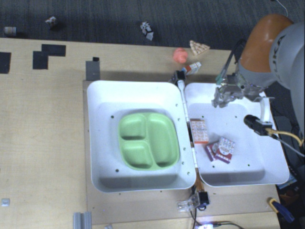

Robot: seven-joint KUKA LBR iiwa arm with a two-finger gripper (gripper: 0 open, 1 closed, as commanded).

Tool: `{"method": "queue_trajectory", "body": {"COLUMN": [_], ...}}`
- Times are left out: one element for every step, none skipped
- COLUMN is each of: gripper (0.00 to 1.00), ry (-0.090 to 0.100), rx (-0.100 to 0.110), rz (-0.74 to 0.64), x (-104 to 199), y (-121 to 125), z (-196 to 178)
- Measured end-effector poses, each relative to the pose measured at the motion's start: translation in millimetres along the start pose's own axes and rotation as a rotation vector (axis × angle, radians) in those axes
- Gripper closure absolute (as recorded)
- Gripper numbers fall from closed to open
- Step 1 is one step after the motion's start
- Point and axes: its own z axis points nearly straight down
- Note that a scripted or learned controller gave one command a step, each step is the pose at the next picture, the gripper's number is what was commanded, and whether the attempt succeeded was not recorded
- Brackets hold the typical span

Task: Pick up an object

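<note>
My gripper (222, 98) hangs over the back part of the right bin (267, 161), near its far wall. A small orange and white card box (198, 130) lies against that bin's left wall. A red and white packet (220, 150) lies a little to the right of the box, in the bin's front half. Both lie well in front of the gripper and apart from it. A green divided plate (147, 140) rests in the middle of the left bin (102, 104).
Behind the bins, on the bench, sit a pink ball (180, 55), a toy pizza slice (198, 47) and a small red and white tube (191, 68). The grey arm with its orange band (262, 37) comes in from the upper right.
</note>
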Motion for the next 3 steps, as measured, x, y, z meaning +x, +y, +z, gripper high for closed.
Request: {"method": "queue_trajectory", "body": {"gripper": [1.00,1.00,1.00], "ry": [0.001,0.001,0.001], "rx": [0.002,0.002,0.003], "rz": [-0.001,0.002,0.003], "x": [46,172,155], "y": [-51,-126,-132], "z": [-41,-56,-42]}}
